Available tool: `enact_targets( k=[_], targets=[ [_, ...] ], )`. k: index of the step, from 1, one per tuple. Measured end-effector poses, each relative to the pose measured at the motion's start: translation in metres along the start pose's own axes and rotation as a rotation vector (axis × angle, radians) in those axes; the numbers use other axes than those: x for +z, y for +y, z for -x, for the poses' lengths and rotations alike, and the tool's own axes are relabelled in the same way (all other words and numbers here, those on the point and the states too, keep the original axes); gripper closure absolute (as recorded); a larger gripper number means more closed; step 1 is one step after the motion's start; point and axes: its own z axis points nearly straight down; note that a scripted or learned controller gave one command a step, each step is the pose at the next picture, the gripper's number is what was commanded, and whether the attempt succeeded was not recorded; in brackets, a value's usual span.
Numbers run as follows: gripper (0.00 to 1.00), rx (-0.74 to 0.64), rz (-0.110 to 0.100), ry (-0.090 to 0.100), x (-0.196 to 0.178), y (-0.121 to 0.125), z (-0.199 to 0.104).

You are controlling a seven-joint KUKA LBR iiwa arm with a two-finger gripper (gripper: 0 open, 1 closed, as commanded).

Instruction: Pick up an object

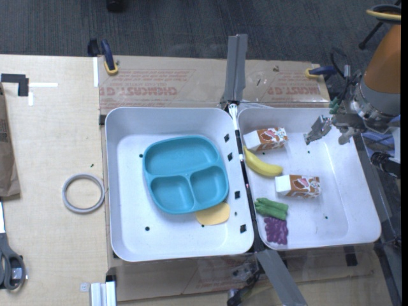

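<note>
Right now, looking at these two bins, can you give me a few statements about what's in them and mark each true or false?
1. The blue plate lies in the left bin. True.
2. The banana lies in the left bin. False: it lies in the right bin, near the divider.
3. Two small cartons lie in the right bin, with the banana between them. True.
4. The purple grapes sit on the blue plate. False: they lie in the right bin, just below the green vegetable.
5. The gripper holds a carton. False: it is at the right bin's upper right, with nothing between its fingers.
</note>
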Motion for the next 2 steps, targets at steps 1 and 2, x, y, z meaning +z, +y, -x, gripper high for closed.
enact_targets(
  k=[1, 2],
  targets=[
    [0.0, -0.285, 0.001, 0.001, 0.107, -0.078, -0.039],
    [0.0, -0.139, 0.0, 0.001, 0.107, -0.123, -0.019]
  ],
)
